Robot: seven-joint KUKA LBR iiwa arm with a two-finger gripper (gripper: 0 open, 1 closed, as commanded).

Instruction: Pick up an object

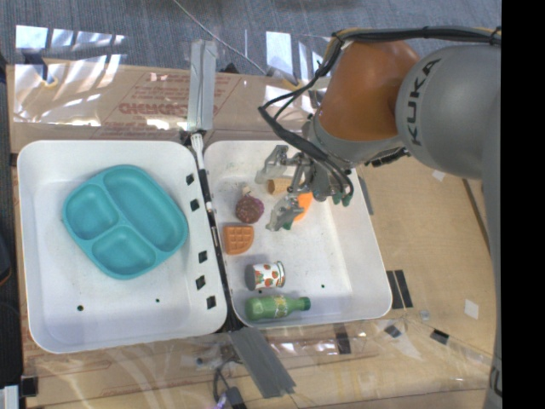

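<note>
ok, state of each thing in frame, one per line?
gripper: down in the right bin, around an orange piece
green bottle: lying on its side
cup: tipped over
waffle: lying flat
teal plate: flat in the left bin, compartments up

divided plate (126,221) in left bin (34,254), right bin (362,254) holding bottle (277,306) nearest, cup (266,274) behind it, waffle (238,239) further back
</note>
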